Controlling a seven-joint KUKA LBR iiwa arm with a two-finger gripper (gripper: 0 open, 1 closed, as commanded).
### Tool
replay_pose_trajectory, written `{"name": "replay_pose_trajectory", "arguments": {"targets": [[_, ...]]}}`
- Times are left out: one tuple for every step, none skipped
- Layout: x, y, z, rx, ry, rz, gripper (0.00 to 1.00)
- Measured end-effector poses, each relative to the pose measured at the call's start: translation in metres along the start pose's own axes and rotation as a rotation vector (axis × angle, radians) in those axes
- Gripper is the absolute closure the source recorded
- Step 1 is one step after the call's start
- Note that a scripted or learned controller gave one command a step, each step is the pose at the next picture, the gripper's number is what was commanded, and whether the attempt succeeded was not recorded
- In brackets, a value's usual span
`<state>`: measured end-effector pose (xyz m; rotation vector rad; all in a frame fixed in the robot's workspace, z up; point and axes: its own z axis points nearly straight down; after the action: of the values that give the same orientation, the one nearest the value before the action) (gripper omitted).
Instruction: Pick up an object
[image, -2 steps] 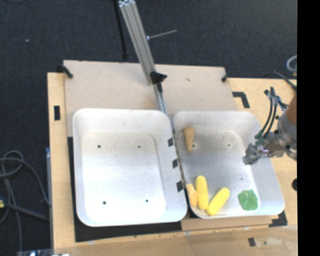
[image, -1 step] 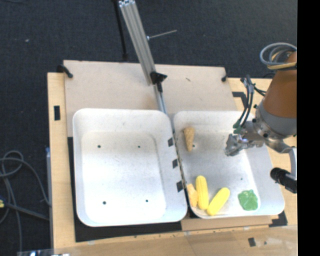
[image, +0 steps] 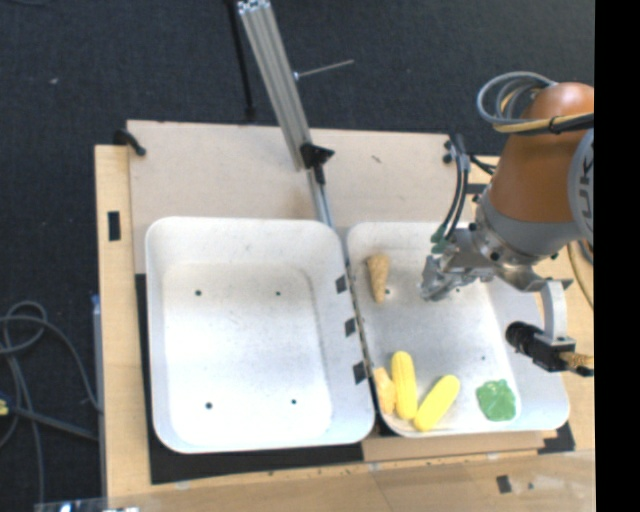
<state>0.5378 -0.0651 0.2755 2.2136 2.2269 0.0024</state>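
Approach step: hand (image: 437, 283) low in the right bin (image: 520, 415), nothing visibly held.
Finger opening cannot be told. Nearest object is the cone (image: 378, 275), just beside the hand; next move: centre over it, then close.

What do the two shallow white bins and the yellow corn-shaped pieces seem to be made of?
Shallow white bins: probably moulded plastic, matte and lightly speckled, with rounded corners and rims. Yellow corn-shaped pieces: likely toy plastic or rubber, given the uniform bright colour and smooth, slightly glossy look; too small to be sure.
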Motion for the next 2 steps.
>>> {"name": "replay_pose_trajectory", "arguments": {"targets": [[0.052, 0.031, 0.003, -0.001, 0.0, -0.001, 1.0], [0.099, 0.051, 0.0, 0.0, 0.0, 0.0, 1.0]]}}
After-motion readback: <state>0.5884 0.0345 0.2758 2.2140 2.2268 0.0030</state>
